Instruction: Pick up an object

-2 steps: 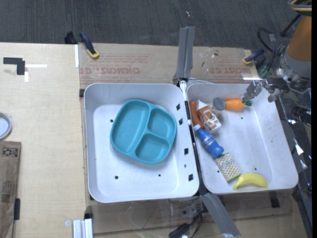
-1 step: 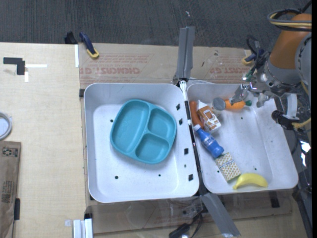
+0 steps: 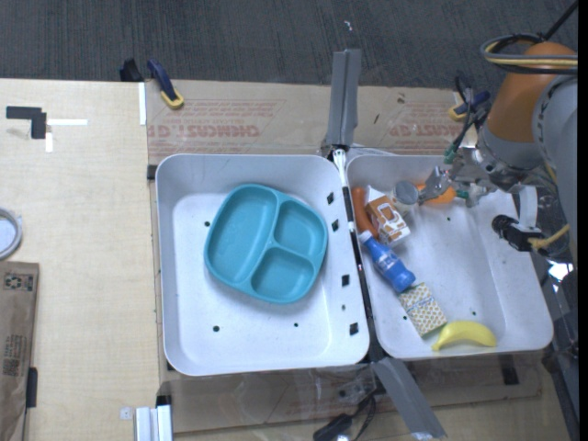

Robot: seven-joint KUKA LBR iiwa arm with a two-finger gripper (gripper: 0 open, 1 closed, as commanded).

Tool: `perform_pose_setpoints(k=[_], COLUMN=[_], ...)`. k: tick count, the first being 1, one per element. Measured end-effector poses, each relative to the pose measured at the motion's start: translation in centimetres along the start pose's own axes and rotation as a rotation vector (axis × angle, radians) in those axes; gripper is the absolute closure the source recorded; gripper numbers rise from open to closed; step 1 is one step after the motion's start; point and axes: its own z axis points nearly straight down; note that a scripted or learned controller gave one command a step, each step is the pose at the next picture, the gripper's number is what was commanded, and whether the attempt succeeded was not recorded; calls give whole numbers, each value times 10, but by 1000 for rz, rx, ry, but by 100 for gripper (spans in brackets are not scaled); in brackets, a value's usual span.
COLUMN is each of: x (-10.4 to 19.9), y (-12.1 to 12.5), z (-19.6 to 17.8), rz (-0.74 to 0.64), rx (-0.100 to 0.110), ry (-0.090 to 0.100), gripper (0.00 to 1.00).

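Nearest the camera: yellow banana at the front edge of the right bin, lying flat and apart from the wall, so open to a grasp from above. Just behind it, a patterned beige packet, which seems to touch the lower end of a blue bottle lying on a slant. These form a loose line along the bin's left side, near the divider; the crowding there makes a clean pick harder than for the banana.

Left bin: one teal three-compartment plate, flat and near the middle, nothing in its compartments.

Farther back in the right bin: an orange-and-white carton against the left wall. Beyond it, a small grey round object and a small orange item, close together at the far rim; identity of both uncertain.

Tool sits low at the bin's far right corner, just beside the orange item. Whether its fingers are apart or together cannot be told; nothing is visibly between them. Judgement: the arm is placed for a try at the back-corner items, pick not yet made.
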Motion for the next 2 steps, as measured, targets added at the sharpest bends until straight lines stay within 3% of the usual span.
perform_pose_setpoints(k=[1,2], x=[-3,29], y=[-3,-2], z=[-8,-117], rz=[0,50], rx=[13,-3], ry=[-3,0], gripper=[100,100])
